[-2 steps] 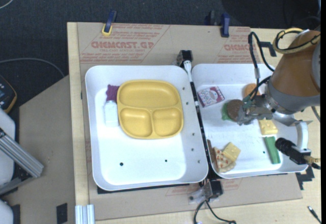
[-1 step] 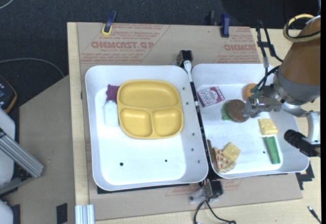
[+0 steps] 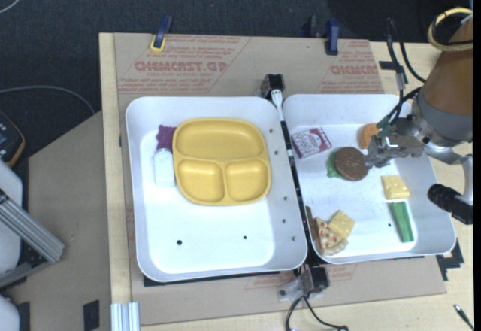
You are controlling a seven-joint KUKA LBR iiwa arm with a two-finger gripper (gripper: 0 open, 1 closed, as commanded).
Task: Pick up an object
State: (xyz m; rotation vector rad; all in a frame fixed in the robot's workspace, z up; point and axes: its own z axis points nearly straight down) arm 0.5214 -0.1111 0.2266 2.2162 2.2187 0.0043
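Two shallow white bins side by side on the counter (image 3: 225, 59): left bin (image 3: 218, 247) holding a yellow divided tray (image 3: 222, 159), with a purple item (image 3: 164, 135) and a small white item (image 3: 162, 168) tucked against the tray's left edge; right bin (image 3: 361, 107) holding the loose pieces. Scattered there: a printed packet (image 3: 310, 141) near the dividing wall, a round brown patty-like disc (image 3: 349, 164) in the middle, an orange piece (image 3: 367, 134) just behind it, a pale yellow block (image 3: 394, 186), a green bar (image 3: 402, 220) below that, and a pizza-like slice beside a cheese-like wedge (image 3: 334, 232) at the near edge. Arm reaching in from the right, gripper (image 3: 379, 150) low over the right bin, just beside the brown disc's right rim and near the orange piece. Hard to say from this slant whether the gripper is apart or together; nothing plainly seen clamped. Judged as the approach or descent stage of the pick, with no lift made. Likely target the brown disc, though the orange piece is close enough to be the aim instead. Next move calls for settling squarely over one piece, closing across its narrow span, then rising straight. Risk: a flat disc sliding out, or a nudge into the neighbouring orange piece.
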